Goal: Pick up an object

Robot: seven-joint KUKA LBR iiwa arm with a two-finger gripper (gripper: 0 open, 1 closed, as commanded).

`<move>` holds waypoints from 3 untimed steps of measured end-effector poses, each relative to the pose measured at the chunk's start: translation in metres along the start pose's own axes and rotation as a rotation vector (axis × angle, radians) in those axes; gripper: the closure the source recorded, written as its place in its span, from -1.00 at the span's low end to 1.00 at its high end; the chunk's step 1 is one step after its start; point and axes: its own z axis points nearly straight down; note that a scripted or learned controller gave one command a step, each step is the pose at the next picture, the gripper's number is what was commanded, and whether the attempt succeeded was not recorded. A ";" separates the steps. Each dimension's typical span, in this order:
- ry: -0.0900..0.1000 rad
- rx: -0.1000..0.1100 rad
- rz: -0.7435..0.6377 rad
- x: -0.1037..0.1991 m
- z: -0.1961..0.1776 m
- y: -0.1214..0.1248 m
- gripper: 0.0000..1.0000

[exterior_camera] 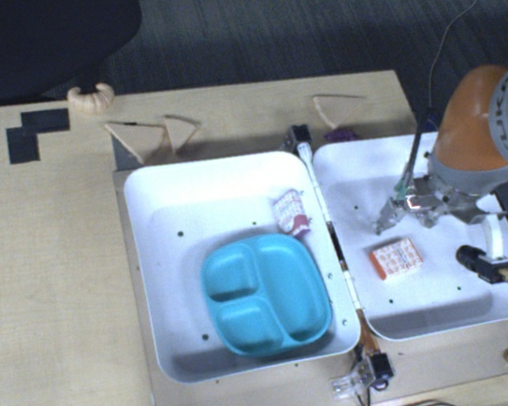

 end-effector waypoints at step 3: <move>0.003 0.003 -0.003 0.105 -0.099 -0.049 1.00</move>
